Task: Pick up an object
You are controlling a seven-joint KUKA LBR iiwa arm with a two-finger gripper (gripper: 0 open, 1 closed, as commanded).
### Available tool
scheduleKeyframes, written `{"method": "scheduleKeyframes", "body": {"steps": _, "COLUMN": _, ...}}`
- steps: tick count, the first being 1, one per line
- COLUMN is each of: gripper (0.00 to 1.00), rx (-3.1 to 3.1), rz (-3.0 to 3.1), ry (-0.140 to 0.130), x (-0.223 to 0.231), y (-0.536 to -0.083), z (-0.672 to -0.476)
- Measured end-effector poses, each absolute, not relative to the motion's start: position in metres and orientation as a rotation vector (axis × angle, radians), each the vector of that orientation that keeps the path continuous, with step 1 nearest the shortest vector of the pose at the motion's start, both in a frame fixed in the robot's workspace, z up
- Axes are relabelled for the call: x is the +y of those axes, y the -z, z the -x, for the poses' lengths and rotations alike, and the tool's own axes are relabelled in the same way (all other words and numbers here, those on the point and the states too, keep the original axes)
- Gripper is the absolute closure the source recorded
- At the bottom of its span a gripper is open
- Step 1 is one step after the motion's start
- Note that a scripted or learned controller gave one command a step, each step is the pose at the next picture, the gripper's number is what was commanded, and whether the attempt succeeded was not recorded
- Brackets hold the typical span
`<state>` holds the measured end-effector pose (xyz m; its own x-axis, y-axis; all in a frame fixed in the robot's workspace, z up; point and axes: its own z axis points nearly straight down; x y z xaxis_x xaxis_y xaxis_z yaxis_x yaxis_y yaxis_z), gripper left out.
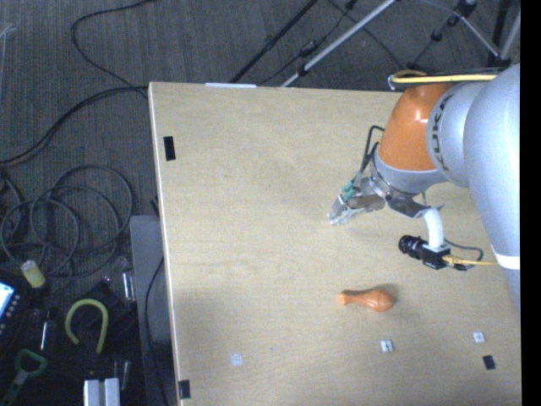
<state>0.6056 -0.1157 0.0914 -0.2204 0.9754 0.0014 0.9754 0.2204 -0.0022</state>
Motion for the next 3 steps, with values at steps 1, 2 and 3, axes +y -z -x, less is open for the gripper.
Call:
{"method": "scheduleKeyframes", "body": {"steps": 1, "gripper": 0.00, "rx": -2.452, "rz": 1.960, "ry": -0.002, "x": -0.1158, "y": -0.0913, "z": -0.6055}}
{"method": "scheduleKeyframes", "body": {"steps": 2, "gripper": 1.00, "rx": -2.449, "rz": 1.960, "ry": -0.002, "x": -0.1156, "y": -0.0995, "z": -0.6051}}
{"method": "scheduleKeyframes", "body": {"steps": 3, "gripper": 0.00, "rx": -2.449, "rz": 1.960, "ry": -0.002, "x": -0.1156, "y": -0.0995, "z": -0.6050}}
